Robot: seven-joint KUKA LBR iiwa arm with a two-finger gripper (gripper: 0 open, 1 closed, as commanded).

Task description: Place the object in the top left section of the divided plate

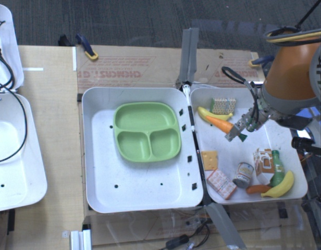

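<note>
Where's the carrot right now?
The carrot lies in the right bin, upper left part, beside a yellow banana, just left of the pincer.

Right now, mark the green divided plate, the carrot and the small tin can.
green divided plate [145, 117]: camera view, large top section.
orange carrot [219, 124]: camera view, mid-body.
small tin can [244, 175]: camera view, side wall.

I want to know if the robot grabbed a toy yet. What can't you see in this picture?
- Gripper: small and blurred in the camera view, so a hold on the carrot can't be judged.
- Carrot's right end: hidden under the gripper.
- Box and can: labels too small to read.
- Arm: cut off by the right edge.
- Plate: fully visible.
</note>
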